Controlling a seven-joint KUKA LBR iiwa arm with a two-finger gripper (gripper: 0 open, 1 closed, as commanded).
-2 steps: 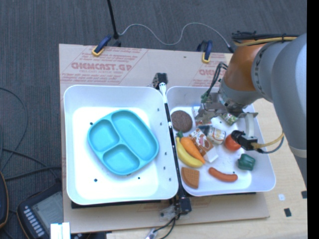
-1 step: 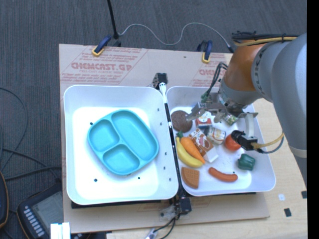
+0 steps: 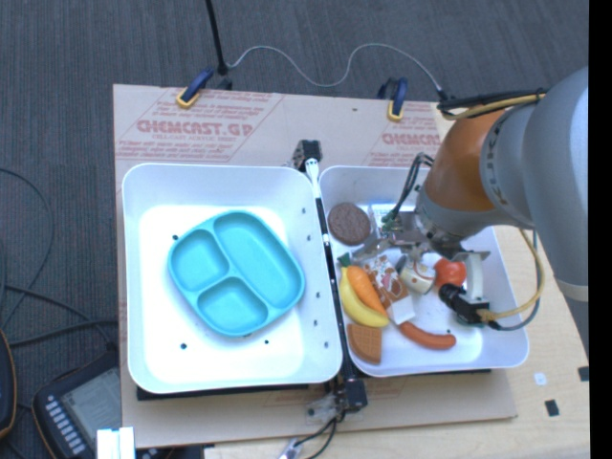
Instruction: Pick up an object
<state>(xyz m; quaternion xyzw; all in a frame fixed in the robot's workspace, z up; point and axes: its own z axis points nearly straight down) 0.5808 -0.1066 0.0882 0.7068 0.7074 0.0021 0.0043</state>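
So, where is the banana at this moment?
The banana lies in the right bin, close to its left wall, with the carrot against its right side and the waffle just below it.

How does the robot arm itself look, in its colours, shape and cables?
The arm is thick, rounded and grey, with an orange band above the wrist. Below the band sits a grey metal gripper. Thin dark and yellow cables loop beside the wrist, and a small black part hangs on them.
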